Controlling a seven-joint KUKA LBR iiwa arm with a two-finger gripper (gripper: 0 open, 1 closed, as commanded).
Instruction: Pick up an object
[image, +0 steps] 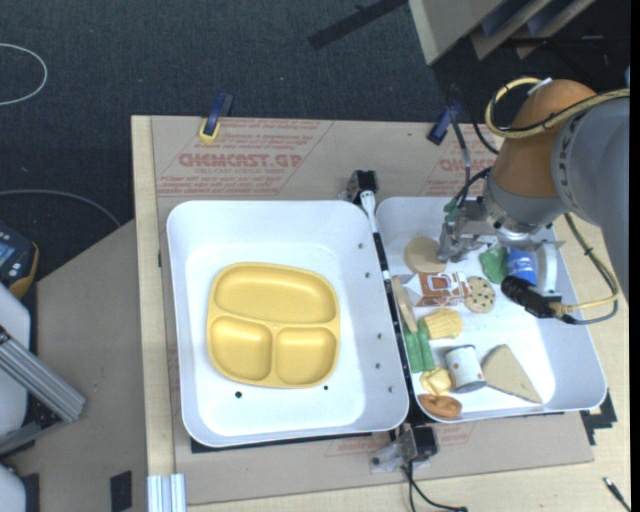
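The right bin (580, 375) holds several small items: a tan round disc (421, 254), a red-and-white packet (437, 287), a chocolate-chip cookie (480, 295), a yellow ridged piece (442, 323), a green stick (416, 350), a small white can (463, 365), a tan wedge (514, 373), an orange bun (442, 405), a green piece (493, 265) and a blue piece (522, 267). My gripper (455, 243) hangs low over the bin's upper middle, just right of the tan disc and above the packet. Nothing shows between its fingers.
The left bin (190, 235) carries a yellow three-compartment tray (272, 322). Black clips (361, 184) sit on the divider between the bins. My grey arm with its orange band (540, 130) crosses the right bin's upper right corner. Blue clamps (213, 115) hold the cardboard base.
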